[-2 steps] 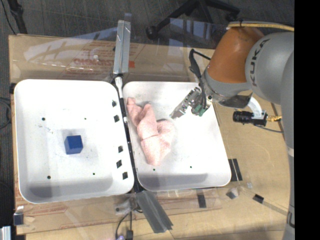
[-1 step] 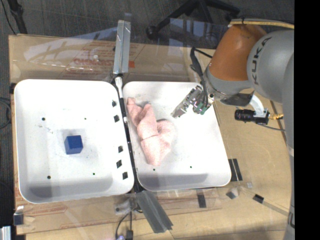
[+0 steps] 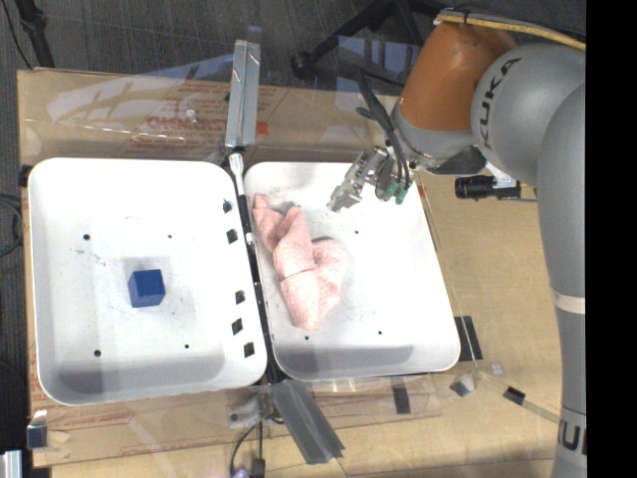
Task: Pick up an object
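Observation:
A crumpled pink cloth (image 3: 301, 263) lies in the right bin (image 3: 398, 297), close to its left wall. A small blue cube (image 3: 147, 287) sits in the left bin (image 3: 70, 227). My gripper (image 3: 341, 201) hangs over the back of the right bin, just right of the cloth's upper end and apart from it. Its fingers point down and to the left, and nothing is between them.
A grey divider rail (image 3: 242, 93) runs back from between the two bins. Small black clips (image 3: 241, 297) line the wall shared by the bins. The arm's orange band (image 3: 448, 73) and grey body fill the upper right. A chair base (image 3: 368, 18) stands beyond the bench.

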